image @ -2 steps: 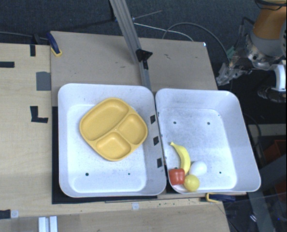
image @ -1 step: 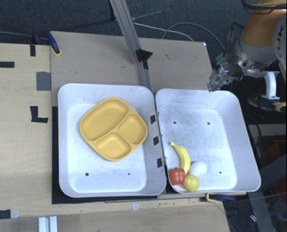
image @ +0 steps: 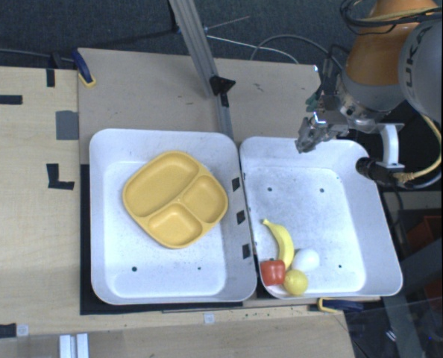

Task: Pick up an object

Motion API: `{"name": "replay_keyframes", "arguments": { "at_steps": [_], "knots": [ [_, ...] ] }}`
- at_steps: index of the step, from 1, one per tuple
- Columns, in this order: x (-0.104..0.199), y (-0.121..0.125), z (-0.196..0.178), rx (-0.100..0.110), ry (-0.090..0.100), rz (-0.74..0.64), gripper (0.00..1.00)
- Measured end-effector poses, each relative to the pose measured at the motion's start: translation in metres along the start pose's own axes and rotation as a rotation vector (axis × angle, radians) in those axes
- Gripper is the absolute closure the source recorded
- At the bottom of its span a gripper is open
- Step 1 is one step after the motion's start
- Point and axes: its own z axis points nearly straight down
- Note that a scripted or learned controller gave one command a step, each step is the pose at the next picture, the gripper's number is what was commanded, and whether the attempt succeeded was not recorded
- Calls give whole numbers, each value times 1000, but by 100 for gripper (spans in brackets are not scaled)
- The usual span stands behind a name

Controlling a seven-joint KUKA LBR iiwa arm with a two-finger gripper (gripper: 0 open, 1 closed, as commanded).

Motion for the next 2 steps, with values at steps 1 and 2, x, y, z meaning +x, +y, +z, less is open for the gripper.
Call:
{"name": "replay_keyframes", "arguments": {
  "at_steps": [1,2],
  "knots": [
    [51,-24,-5,-1,0,0,100],
    [95,-47,13,3,-1,1,100]
  ]
}}
